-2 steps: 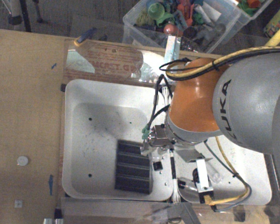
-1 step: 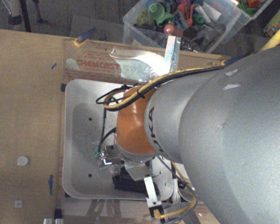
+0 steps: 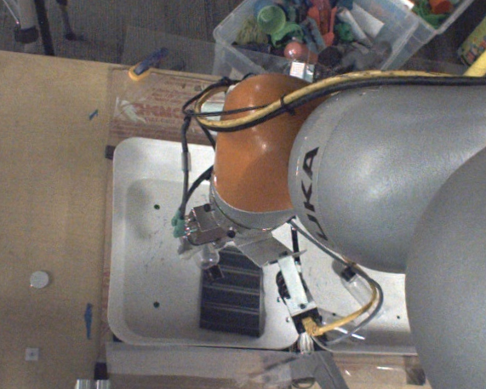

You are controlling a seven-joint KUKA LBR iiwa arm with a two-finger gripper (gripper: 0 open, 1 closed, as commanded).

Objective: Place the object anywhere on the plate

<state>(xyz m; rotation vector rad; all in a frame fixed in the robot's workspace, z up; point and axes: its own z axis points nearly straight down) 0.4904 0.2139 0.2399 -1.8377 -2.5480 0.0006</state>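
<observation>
Hovering above the white bin (image 3: pixel 135 247), the end effector (image 3: pixel 231 295) hangs low.

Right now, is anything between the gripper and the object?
Cannot tell. The gripper is over the white bin, and the arm hides what lies beneath. The bin floor left of it bears small specks, nothing blocking.

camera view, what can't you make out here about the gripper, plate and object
- Gripper: a dark block in the white bin; the wrist above hides its fingers.
- Plate and object: not identifiable; the arm covers much of the bin.
- Second bin: behind the arm.
</observation>
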